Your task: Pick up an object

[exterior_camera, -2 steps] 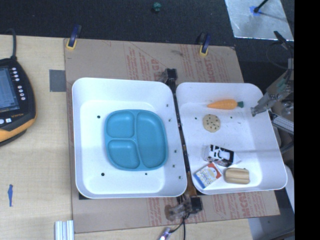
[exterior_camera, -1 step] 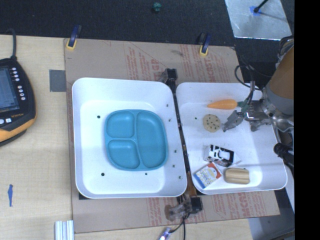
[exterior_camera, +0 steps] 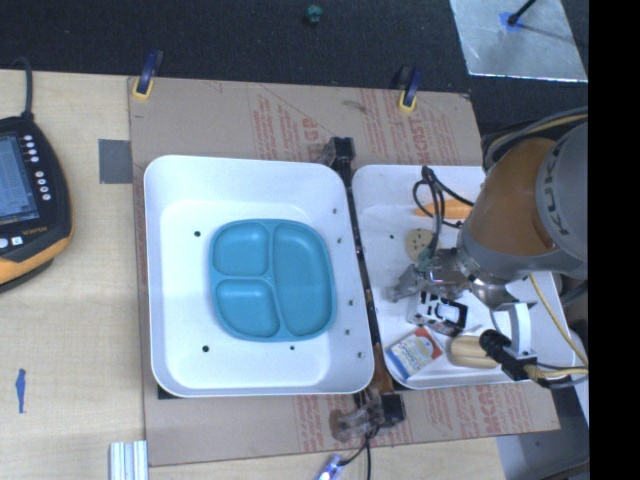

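Note:
My gripper (exterior_camera: 432,298) hangs low over the middle of the right bin (exterior_camera: 385,203), below the grey arm with its orange band (exterior_camera: 515,203). Its dark fingers stand among small items. A grey object (exterior_camera: 405,284) lies just left of the gripper. A small white and blue packet (exterior_camera: 412,352) rests near the bin's front edge. A tan rounded object (exterior_camera: 468,352) sits to the packet's right. A beige round piece (exterior_camera: 419,240) and an orange stick (exterior_camera: 450,209) lie toward the bin's back, partly behind the arm.
The left bin (exterior_camera: 165,268) holds a blue divided plate (exterior_camera: 270,278). A teach pendant (exterior_camera: 25,198) lies on the bench at far left. Clamps sit between the bins at back (exterior_camera: 342,151) and front (exterior_camera: 385,408). Cables trail from the arm.

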